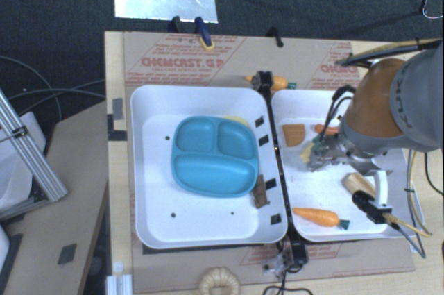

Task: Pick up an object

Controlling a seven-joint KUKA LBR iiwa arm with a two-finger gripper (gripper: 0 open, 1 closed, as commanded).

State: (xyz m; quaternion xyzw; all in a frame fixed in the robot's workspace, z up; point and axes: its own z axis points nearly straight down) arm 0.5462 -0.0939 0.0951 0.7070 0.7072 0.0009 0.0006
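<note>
— Where do we stand on the pick?

— Our tool is low over the middle of the right bin. The wrist hides its tip, so we cannot tell whether it is wide or narrow, and we see nothing held in it.

— So which object do we take?

— We judge the orange-brown slab the likeliest. It lies flat just beside the tool, towards the divider between the bins. A small orange piece sits near the tool on the far side, partly under the arm.

— How do we do it well?

— We centre over one object only, line the tool across its narrow side, and come straight down before closing. The slab is thin and lies flat, so we need to reach the bin floor or we will skate over it. We should also keep off the divider wall.

— What else is in that bin?

— A carrot lies along the near wall, well apart from the slab, and a tan piece lies under the wrist.

— And the other bin?

— The left bin holds a blue divided plate, which has nothing on it. A small brown thing touches the plate's near right corner.
</note>
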